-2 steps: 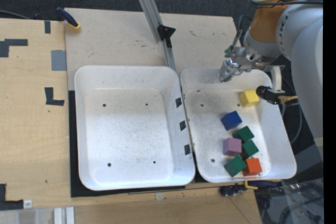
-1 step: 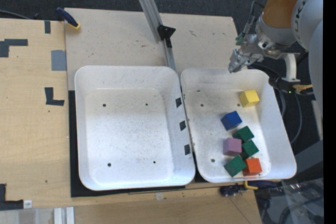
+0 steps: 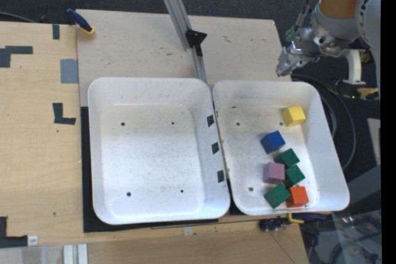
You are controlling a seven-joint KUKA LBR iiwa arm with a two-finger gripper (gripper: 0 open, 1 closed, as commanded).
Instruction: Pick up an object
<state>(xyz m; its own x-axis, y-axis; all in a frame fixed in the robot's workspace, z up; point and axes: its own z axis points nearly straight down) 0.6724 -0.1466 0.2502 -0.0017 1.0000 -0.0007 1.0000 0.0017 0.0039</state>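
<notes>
Landmark: the right bin (image 3: 322, 109) is sitting beside the left bin (image 3: 148, 88)
Nearest blocks: the orange block (image 3: 299, 196) and a green block (image 3: 277, 195) are lying at the right bin's near edge
Middle blocks: the purple block (image 3: 274, 172) is touching two more green blocks (image 3: 291, 166) in the right bin
Farther blocks: the blue block (image 3: 272, 141), then the yellow block (image 3: 294, 115), are sitting toward the right bin's far side
Gripper: the gripper (image 3: 286, 65) is hanging just past the right bin's far edge, carrying nothing; I cannot tell its jaws
Progress: nothing is getting picked yet; reaching, grabbing and lifting are all waiting
Count: two bins, seven blocks, being three green, one orange, one purple, one blue, one yellow
</notes>
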